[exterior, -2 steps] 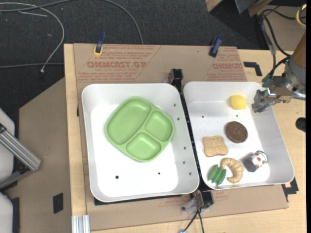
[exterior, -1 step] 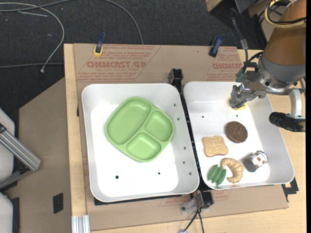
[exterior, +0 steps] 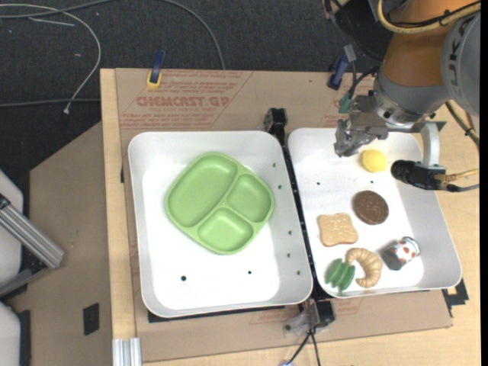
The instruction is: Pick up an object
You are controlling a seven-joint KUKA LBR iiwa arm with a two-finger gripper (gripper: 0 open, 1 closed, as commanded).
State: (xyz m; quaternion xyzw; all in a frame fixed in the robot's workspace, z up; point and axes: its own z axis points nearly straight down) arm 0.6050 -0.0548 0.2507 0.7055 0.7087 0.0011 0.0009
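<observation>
My gripper point(exterior: 348, 147) hangs over the back of the right bin point(exterior: 320, 175), just left of a yellow ball-like object point(exterior: 374, 161). Its dark fingers point down and nothing shows between them. Further forward in the same bin lie a brown round cookie point(exterior: 370, 207), a tan cracker point(exterior: 336, 229), a croissant point(exterior: 366, 265), a green leafy piece point(exterior: 338, 274) and a small grey, red and white object point(exterior: 401, 253).
The left bin point(exterior: 152, 280) holds a green three-part plate point(exterior: 219, 202). A black clamp point(exterior: 275, 120) sits between the bins at the back. The arm's orange band point(exterior: 427, 17) rises at the upper right, with cables and a black connector point(exterior: 415, 173) by the right bin.
</observation>
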